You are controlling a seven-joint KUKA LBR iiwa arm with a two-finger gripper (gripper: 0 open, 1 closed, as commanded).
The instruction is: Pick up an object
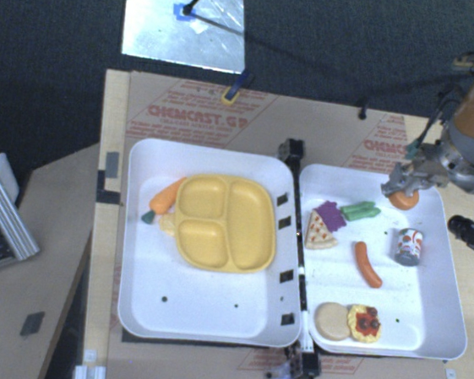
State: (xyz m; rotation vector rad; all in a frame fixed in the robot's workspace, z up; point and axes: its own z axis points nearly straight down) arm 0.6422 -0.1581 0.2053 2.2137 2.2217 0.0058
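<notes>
Gripper (405, 185) sits over the far edge of the right bin (442, 288), arm coming in from the right. An orange round object (404, 199) is directly under the fingertips, touching or just below them; can't tell whether the claw is spread or pinching it, the fingers blur into the object.

Relative to the claw:
- green toy vegetable (360, 211): just left and nearer the camera
- purple piece (330, 214): further left, touching the pizza slice (320, 233) below it
- small can (408, 246): near, straight toward the camera, lying tilted
- sausage (368, 264): nearer the camera, slightly left
- round bun (332, 320) and red-and-yellow food piece (365, 323): well apart, at the near edge, side by side

Left bin (136, 292), well left of the claw: yellow divided tray (220, 222), with a toy carrot (165, 196) against its left edge.
</notes>
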